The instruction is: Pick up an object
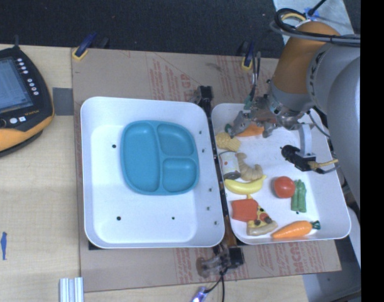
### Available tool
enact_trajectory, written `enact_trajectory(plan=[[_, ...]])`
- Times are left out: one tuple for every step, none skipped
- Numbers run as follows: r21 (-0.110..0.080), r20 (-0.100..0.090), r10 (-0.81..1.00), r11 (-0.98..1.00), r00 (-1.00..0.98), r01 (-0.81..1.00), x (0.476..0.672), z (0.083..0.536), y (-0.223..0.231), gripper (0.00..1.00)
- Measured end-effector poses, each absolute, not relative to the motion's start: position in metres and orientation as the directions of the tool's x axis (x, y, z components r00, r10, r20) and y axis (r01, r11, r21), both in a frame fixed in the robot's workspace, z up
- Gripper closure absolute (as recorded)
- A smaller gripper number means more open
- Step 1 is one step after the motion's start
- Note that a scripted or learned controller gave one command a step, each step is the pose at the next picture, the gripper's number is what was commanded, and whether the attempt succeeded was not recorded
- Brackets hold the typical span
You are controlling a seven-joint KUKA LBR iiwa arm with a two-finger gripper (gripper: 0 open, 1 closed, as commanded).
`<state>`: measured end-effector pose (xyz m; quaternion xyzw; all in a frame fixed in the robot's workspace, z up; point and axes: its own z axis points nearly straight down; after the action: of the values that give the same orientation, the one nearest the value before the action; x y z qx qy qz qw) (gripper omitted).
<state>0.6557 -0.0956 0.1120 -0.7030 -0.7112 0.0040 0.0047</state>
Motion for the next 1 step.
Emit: enact_trajectory(plan=[[-0.011,0.001,1.0,0.014,-0.014,1.0,0.6564,0.1227,-0.0959,1.0]])
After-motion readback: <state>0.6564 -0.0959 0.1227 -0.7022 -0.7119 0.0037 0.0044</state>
